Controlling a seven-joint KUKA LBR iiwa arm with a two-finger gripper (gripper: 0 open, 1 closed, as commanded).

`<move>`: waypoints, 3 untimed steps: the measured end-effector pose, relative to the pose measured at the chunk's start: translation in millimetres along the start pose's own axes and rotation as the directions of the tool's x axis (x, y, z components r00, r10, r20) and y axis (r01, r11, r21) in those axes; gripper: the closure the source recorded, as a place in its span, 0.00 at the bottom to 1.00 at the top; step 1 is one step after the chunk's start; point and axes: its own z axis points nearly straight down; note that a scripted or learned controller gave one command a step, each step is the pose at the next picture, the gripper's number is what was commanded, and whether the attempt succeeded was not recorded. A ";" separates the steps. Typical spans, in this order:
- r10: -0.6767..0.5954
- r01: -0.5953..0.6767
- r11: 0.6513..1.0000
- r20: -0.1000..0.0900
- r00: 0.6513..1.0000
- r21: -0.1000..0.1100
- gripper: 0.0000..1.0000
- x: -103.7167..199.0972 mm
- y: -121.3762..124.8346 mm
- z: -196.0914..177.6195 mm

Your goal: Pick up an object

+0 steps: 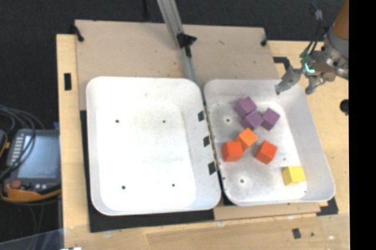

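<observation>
On the wooden bench (147,52), the right shallow white plastic bin (311,143) holds purple, orange and yellow foam cubes (258,137) at centre-right, while the grey two-finger hand (299,83), fingers spread and empty, hovers over its upper-right rim.

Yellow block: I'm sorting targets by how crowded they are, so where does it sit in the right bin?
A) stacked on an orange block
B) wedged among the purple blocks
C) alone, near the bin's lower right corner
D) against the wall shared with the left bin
C: the yellow block lies by itself near the lower right corner of the right bin, apart from the orange blocks and purple blocks clustered higher up.
</observation>
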 end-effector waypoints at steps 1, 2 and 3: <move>-0.003 0.003 1.000 0.004 1.000 -0.004 0.00 -0.6 0.6 -3.1; -0.004 0.004 1.000 0.002 1.000 0.000 0.00 2.2 6.0 57.2; -0.003 0.003 1.000 0.003 1.000 -0.001 0.00 7.5 12.2 104.5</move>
